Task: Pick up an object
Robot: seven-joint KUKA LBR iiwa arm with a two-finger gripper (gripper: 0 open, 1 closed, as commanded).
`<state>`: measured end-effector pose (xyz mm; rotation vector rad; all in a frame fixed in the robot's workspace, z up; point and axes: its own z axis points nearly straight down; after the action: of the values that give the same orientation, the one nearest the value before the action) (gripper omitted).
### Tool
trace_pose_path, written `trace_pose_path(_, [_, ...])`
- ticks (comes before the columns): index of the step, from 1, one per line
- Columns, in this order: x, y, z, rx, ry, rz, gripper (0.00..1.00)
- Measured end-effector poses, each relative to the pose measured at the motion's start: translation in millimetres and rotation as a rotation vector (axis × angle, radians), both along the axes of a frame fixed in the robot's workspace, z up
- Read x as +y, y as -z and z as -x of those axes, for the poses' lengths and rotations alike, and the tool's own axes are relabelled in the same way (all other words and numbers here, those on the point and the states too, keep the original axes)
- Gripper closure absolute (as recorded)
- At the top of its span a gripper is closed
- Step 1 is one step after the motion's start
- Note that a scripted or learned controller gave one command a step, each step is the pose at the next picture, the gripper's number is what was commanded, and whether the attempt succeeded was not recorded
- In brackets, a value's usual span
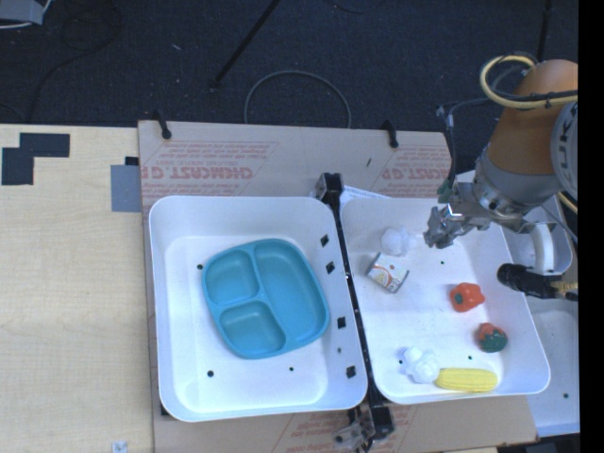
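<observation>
Objects for picking lie scattered in the right bin (528,347), which fills the lower right of the frame. A small white carton (388,274) with a printed face lies tilted near the bin's left wall, and a white rounded piece (396,241) sits just above it. An orange pepper-like toy (466,296) rests right of centre, a red-and-green toy (491,337) lies below it, and along the bottom edge a yellow corn cob (465,379) lies flat, touching a white lumpy item (416,363) at its left end.

At the upper part of this bin hangs the gripper (438,234), just right of the white rounded piece and apart from it. Nothing is visible between its fingers; whether they are spread or closed cannot be told from this angle. The grey arm with its orange band (528,125) enters from the upper right.

In the left bin (179,366), a blue three-compartment plate (264,295) lies flat at centre.
</observation>
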<state>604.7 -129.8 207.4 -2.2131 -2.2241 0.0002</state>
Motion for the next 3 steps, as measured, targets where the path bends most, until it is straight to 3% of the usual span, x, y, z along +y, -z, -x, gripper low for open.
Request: trace_pose_path(3, [162.3,-4.5,-21.3,-0.001,0.001,0.003,1.00])
